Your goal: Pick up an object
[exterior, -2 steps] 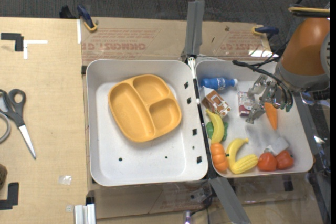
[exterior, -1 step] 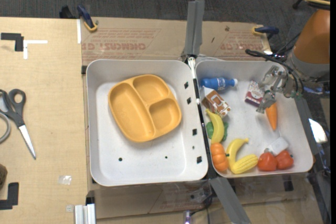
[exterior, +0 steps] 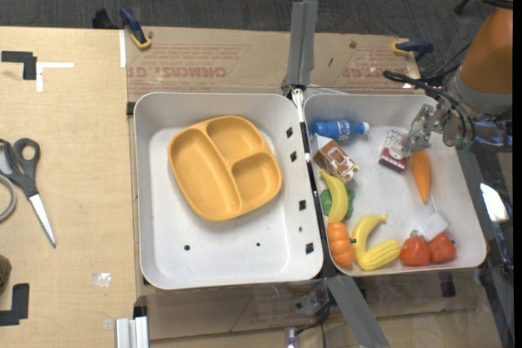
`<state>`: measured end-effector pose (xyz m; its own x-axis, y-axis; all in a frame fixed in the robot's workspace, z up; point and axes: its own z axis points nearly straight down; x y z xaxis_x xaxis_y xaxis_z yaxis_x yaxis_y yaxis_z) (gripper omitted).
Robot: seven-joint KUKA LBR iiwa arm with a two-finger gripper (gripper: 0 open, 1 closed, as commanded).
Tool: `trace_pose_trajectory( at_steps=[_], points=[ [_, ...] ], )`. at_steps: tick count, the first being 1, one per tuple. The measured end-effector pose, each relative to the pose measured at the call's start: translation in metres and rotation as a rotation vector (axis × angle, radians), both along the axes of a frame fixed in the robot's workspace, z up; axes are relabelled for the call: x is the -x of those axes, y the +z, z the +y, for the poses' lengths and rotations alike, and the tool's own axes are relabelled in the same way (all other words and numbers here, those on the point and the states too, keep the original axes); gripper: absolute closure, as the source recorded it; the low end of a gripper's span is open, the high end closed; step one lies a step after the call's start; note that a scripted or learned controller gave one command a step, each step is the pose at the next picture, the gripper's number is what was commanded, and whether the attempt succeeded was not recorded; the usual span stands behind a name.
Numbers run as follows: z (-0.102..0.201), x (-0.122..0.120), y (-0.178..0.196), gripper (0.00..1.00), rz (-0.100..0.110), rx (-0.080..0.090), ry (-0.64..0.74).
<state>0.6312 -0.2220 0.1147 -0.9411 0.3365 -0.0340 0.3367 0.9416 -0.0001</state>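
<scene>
gripper (exterior: 421, 129) is hovering at the right bin's (exterior: 466, 175) far right corner, just beside a small red-and-white packet (exterior: 394, 151); whether it is gripping cannot be told. toy carrot (exterior: 421, 175) is lying near the right edge.

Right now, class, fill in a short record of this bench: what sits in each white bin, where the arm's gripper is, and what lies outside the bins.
left bin: one yellow-orange plastic divided plate
right bin: blue plastic bottle, orange toy carrot, yellow toy banana, red toy tomatoes, small brown-and-white packet
gripper: over the right bin's far right corner, beside a small red-and-white packet
jaws: state unclear
bench, left of bins: grey-handled metal scissors
</scene>
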Motion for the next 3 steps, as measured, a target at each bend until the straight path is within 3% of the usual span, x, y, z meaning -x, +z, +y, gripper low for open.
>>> trace_pose_trajectory(
  at_steps=[1,2,3],
  points=[
    [0.0,0.0,0.0,0.0,0.0,-0.001,0.0],
    [0.001,0.013,-0.013,0.0,0.009,-0.009,-0.099],
    [0.001,0.011,-0.001,1.0,0.001,-0.005,-0.095]
  ],
)
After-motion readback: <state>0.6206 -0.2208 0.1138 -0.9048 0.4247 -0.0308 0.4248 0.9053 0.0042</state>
